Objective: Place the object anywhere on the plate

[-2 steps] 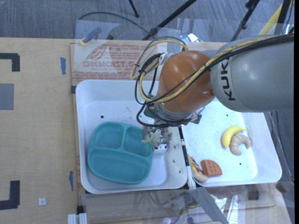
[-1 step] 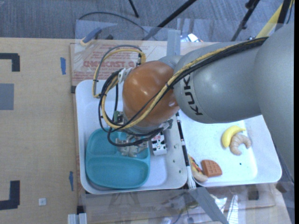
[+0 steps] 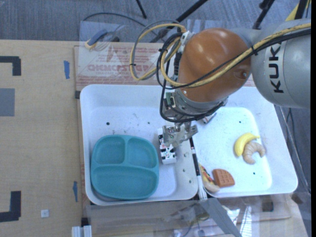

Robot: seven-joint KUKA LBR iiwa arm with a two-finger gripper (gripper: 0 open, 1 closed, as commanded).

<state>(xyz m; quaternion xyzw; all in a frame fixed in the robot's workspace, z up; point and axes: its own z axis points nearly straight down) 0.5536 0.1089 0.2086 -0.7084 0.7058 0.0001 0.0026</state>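
Camera view: the gripper [image 3: 168, 149] hangs just right of the teal plate [image 3: 124, 167] (jaw state unclear); banana [image 3: 244, 143], croissant [image 3: 255, 152] and waffle [image 3: 223, 177] lie in the right bin [image 3: 281, 147].

One fixed camera looks down at a slant on both bins [image 3: 148, 102], seemingly from fairly close above the bench [image 3: 34, 132].

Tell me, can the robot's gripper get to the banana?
Probably yes. The banana lies uncovered in the right bin, touching only a croissant, and the gripper hangs nearby at the bins' divider.
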